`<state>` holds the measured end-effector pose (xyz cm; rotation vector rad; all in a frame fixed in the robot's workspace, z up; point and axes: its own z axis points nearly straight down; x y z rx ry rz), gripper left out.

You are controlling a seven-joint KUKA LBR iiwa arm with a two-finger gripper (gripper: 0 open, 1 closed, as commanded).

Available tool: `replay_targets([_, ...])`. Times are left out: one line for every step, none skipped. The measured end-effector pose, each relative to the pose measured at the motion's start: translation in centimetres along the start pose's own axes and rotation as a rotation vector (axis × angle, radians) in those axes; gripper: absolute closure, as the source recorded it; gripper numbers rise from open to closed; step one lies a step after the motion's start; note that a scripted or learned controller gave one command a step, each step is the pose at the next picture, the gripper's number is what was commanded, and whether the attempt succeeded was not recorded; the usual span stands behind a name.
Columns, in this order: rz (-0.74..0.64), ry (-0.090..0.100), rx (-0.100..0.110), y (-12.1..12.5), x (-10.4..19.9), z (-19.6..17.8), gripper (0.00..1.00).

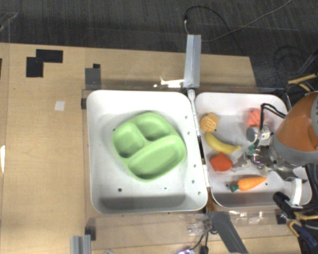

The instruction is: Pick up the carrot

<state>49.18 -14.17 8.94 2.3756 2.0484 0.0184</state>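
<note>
One carrot (pixel 247 183) lies near the right bin's (pixel 238 102) front wall, just beside the tomato (pixel 221 163). My gripper (pixel 253 155) hovers just above it; I cannot tell its fingers' state, so this looks like the approach. Next I need a descent centred on it.

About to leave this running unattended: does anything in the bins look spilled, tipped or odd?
Nothing spilled. The green plate sits askew in the left bin; the carrot lies flat in the right bin near the gripper.
</note>
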Motion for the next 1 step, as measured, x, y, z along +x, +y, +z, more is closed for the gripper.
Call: replay_targets([0.037, -0.008, -0.003, -0.17, 0.75, 0.00, 0.00])
